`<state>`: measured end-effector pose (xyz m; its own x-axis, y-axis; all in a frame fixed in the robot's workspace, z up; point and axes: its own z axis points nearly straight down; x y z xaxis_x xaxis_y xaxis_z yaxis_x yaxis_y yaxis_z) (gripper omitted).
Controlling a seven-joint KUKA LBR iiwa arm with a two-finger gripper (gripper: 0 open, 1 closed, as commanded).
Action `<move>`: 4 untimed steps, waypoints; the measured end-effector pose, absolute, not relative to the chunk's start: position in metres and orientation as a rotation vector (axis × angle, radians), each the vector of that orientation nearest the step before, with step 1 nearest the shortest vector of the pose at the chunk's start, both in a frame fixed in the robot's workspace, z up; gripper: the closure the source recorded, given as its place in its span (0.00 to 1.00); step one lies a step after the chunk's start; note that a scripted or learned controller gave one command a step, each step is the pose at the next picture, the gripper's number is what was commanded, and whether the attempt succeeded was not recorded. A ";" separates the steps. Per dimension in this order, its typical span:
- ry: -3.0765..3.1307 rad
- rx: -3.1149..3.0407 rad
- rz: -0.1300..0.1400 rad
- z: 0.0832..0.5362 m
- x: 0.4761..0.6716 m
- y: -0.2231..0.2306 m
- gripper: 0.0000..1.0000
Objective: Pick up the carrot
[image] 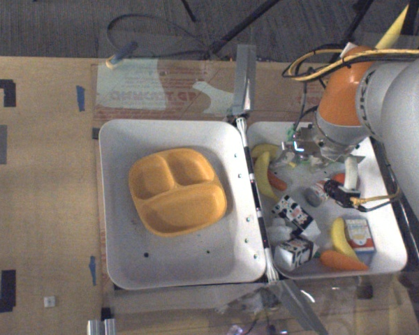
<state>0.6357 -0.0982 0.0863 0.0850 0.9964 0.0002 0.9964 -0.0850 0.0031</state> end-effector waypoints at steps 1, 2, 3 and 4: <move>1.647 2.689 -0.015 0.085 0.665 -0.153 0.00; 1.147 2.953 -0.037 0.086 0.663 -0.154 0.00; 1.153 2.949 -0.030 0.096 0.665 -0.150 1.00; 0.690 3.084 0.004 0.088 0.659 -0.184 1.00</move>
